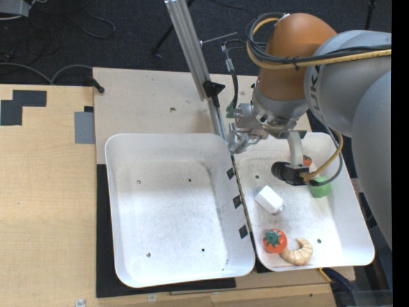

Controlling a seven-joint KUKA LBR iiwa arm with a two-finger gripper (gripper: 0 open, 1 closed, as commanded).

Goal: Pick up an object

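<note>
Here the gripper [239, 139] hangs over the back rim where the left bin [163, 210] meets the right bin [342, 226]; how far it is open cannot be told, and nothing shows in its grasp. Nearer the camera from it lie a white block [270, 199], then a toy tomato [275, 240] touching a croissant [298, 251].

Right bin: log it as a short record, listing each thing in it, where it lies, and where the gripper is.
bin: right bin, white, shallow
white block: mid-bin, near the wall on the view's left
red tomato toy: near the front rim
tan croissant toy: close beside the tomato, on the view's right
green thing: to the view's right of the block, partly hidden
gripper: over the bin's far corner, where the two bins meet
</note>
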